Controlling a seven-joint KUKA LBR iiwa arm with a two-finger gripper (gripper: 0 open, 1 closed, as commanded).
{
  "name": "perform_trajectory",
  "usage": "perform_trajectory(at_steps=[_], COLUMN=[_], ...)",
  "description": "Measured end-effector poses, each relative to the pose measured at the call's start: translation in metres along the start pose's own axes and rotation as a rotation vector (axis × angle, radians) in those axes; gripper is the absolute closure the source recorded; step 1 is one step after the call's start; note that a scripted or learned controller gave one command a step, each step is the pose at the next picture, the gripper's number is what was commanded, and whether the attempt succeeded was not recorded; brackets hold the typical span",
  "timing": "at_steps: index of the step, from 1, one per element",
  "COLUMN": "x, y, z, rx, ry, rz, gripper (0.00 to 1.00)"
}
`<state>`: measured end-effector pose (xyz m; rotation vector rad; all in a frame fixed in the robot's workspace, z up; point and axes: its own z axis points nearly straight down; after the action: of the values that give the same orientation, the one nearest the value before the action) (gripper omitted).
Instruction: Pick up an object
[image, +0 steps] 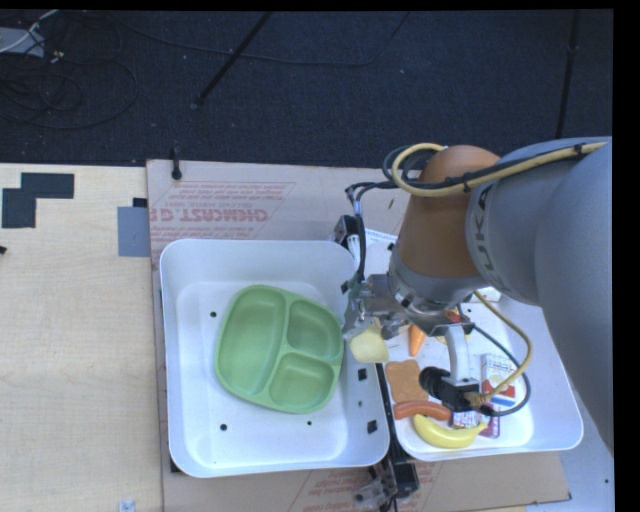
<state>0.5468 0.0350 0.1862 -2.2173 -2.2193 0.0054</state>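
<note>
Just below the claw (372, 322) sits a pale yellow fruit (369, 347), at the rim between the two bins; whether the claw is spread or pinching it we cannot tell; we judge a slow, straight lift safest; left of the claw lies the green tray (280, 347), right a crowded right bin (560, 425).

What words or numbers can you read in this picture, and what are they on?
"CHEMCRZT CF...": roughly how the big red print reads on the cardboard sheet behind the left bin; it is upside down and blurred, so the letters are uncertain.
Smaller red lines under it: too blurred to read.
Red print on the cardboard at the front edge: too small to read.
Red and white packet in the right bin: print too small to read.
</note>
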Motion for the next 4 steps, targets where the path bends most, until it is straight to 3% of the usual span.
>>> perform_trajectory(at_steps=[1,2,3,4], x=[0.003,0.004,0.035,0.086], y=[-0.001,-0.044,-0.072,-0.072], z=[-0.05,-0.02,-0.053,-0.077], rx=[-0.002,0.002,0.0,0.0], ry=[-0.001,-0.001,-0.001,-0.001], rz=[0.0,0.0,0.0,-0.001], gripper=[1.0,1.0,1.0,1.0])
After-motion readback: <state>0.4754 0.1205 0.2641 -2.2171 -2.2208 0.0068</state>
